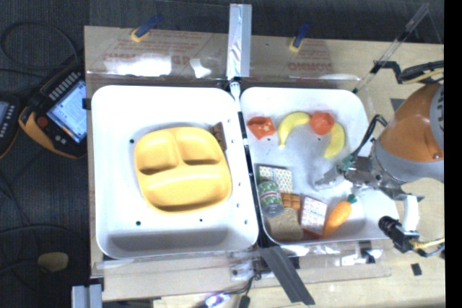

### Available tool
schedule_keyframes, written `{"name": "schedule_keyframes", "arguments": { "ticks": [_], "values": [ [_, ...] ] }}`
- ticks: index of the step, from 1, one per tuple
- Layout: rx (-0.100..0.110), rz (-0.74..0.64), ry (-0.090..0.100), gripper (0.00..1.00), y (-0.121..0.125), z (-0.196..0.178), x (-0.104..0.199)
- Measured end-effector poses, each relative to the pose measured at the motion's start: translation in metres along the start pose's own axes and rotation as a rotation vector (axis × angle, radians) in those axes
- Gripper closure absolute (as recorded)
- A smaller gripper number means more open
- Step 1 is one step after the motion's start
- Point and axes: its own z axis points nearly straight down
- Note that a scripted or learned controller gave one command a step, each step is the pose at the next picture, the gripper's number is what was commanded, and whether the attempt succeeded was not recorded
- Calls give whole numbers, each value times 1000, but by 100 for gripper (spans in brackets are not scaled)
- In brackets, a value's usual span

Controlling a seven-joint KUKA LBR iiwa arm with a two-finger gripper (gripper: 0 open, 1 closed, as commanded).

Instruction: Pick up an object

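The right bin (pixel 361 106) holds several toy foods. A red piece (pixel 261 127), a yellow banana (pixel 292 125) and a red-orange tomato (pixel 322 122) lie along its back. A second banana (pixel 336 141) curves beside them. An orange carrot (pixel 336 217) lies at the front right, next to a white and red packet (pixel 312 213). A green can (pixel 270 197) and a checkered box (pixel 275 174) sit near the left wall. My gripper (pixel 338 174) hangs low over the right side of this bin, between the second banana and the carrot. Nothing shows in its grasp.
A yellow compartment tray (pixel 182 166) lies in the left bin (pixel 115 112), with a small brown piece (pixel 217 133) at its back right corner. A handheld pendant (pixel 58 115) lies off the bench to the left. The arm's orange band (pixel 415 128) overhangs the right bin's edge.
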Motion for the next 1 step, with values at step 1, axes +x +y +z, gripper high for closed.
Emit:
{"name": "schedule_keyframes", "arguments": {
  "ticks": [1],
  "values": [
    [12, -153, 5, 0, 91, 5, 10]
  ]
}}
